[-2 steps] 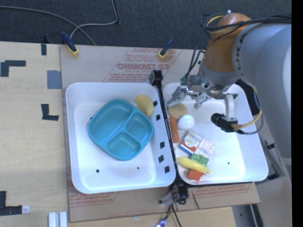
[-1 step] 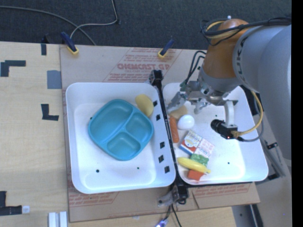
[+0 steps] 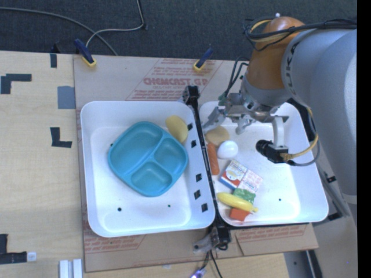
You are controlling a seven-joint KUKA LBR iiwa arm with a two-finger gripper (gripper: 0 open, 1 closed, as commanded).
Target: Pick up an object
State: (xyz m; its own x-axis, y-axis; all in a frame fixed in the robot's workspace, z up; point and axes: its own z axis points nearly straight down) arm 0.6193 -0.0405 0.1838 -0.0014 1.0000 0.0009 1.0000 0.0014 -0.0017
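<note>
White egg [image 3: 227,149] beside carrot [image 3: 213,158] | gripper [image 3: 232,118] above, grip state unclear

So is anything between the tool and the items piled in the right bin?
Nothing visible. The tool hangs directly over the tan piece and white ball at the right bin's left side.

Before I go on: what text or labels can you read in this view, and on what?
"CHEMCAST" (roughly; upside down, letters blurred): red print on the brown board beneath the bins.
Smaller red lines around it, and more along the board's lower edge: too blurred to read.
Small carton in the right bin: coloured print, too small to read.
</note>
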